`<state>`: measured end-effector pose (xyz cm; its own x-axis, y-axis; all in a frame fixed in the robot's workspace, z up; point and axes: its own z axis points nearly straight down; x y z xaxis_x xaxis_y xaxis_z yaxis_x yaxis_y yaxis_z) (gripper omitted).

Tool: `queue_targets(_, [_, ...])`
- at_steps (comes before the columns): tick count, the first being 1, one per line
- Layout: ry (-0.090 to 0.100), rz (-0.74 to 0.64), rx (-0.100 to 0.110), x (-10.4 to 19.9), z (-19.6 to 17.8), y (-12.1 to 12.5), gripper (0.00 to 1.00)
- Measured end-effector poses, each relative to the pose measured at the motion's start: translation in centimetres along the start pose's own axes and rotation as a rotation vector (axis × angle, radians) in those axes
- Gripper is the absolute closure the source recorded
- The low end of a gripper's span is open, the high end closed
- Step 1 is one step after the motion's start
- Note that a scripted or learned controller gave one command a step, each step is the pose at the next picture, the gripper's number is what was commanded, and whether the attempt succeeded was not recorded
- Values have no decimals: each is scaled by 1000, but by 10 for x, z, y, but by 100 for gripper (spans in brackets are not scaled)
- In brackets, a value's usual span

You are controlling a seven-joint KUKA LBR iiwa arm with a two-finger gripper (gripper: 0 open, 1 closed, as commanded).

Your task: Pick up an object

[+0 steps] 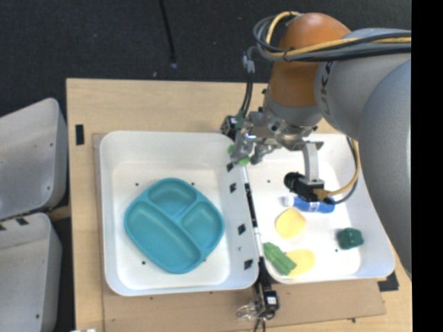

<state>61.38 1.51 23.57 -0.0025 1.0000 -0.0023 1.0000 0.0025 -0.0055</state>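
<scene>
1. The stuff to grab is all sitting in the right bin point(360, 258): a pale yellow roundish piece point(290, 223) near the middle, a second yellow piece point(302, 260) lying flatter close to the front edge, a bright green ridged piece point(277, 256) touching that second yellow one on its left, a dark teal chunk point(349, 238) off by itself toward the right wall, and a blue object point(304, 204) lying just above the roundish yellow one.
2. Counting it up: two yellow pieces, one green, one teal, one blue, so five loose items, all lying in that one bin.
3. The gripper point(249, 147) is hanging over the back left corner of the right bin, right by the divider between the two bins. Nothing is showing between its fingers, and honestly I can't tell if they're spread or closed from this angle.
4. The grey arm point(367, 81) with its orange band point(304, 47) is covering the back right part of that bin, and a black piece hanging off it is sitting just above the blue object.
5. The left bin point(114, 158) is holding one teal divided plate point(174, 224), three compartments, lying flat and well apart from the loose items.
</scene>
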Motion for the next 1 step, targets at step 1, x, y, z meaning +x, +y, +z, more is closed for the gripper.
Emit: queue_targets(1, [2,-3,-2,54,-9,-10,100])
